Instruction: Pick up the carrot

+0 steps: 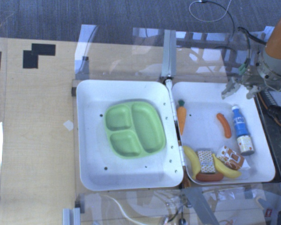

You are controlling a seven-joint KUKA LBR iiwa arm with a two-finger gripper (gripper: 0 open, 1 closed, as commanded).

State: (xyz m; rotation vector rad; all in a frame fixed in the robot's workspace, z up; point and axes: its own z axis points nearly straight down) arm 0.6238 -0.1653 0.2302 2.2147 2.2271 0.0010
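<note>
Meanwhile the carrot [181, 117] lies against the right bin's [203, 90] left wall, well apart from the claw [239, 89], spread open and holding nothing.

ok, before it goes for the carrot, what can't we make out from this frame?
- Arm: cut off by the camera view's right edge.
- Gripper: too small and blurred to judge.
- Sausage near the bin's front edge: partly covered by the bananas and a small packet.
- Bottle label: too small to read.

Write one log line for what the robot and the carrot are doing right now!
hand: open, above right bin's far edge | carrot: lying by right bin's left wall, untouched | green tray: in left bin | pick: not yet done
</note>
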